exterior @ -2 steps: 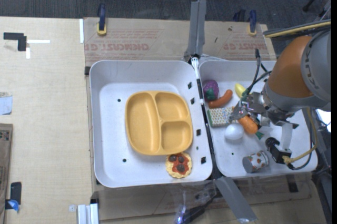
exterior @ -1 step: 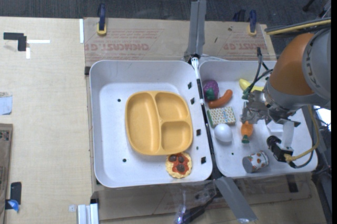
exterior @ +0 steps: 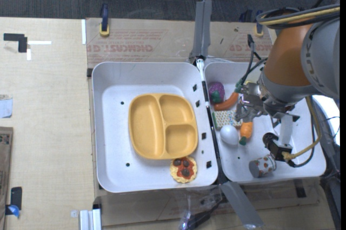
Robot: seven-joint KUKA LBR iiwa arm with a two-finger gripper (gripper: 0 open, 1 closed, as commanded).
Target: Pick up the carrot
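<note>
Your tool (exterior: pixel 250 111) is hanging over the right bin (exterior: pixel 303 169), and I cannot tell its state. The carrot (exterior: pixel 246 130) is lying just beside the white egg (exterior: pixel 229 134), under the tool.

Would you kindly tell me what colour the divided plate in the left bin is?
The divided plate is yellow, seen best in the camera view.

Bright, even overhead light, soft shadows inside the white bins (exterior: pixel 102 115), slight blur throughout, no harsh glare.
</note>
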